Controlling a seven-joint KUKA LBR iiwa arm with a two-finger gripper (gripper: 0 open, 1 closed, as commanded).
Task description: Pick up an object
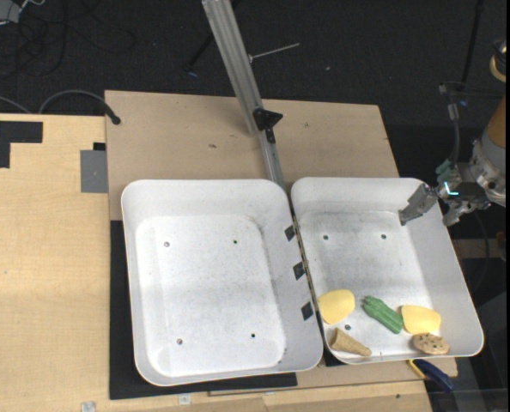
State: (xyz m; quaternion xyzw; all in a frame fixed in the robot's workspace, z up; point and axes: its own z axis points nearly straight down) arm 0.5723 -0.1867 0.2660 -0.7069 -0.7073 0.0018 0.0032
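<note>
Five items (382,313) cluster in right bin (384,204) corner; your gripper (433,202), fingers apart, empty, risks wall collision.

Two bins sit side by side on the bench (324,131). In the right bin (384,247), five objects cluster toward six o'clock: a lemon (336,305), wedge (349,342), pickle (382,313), second lemon (420,319) and cookie (429,343). The claw (434,204) hangs over its two o'clock rim.

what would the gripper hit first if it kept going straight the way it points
The gripper points down and left over the right bin's far right corner. Going straight on, it would likely meet that bin's bare white floor first, well short of the toys; depth is unclear.
</note>
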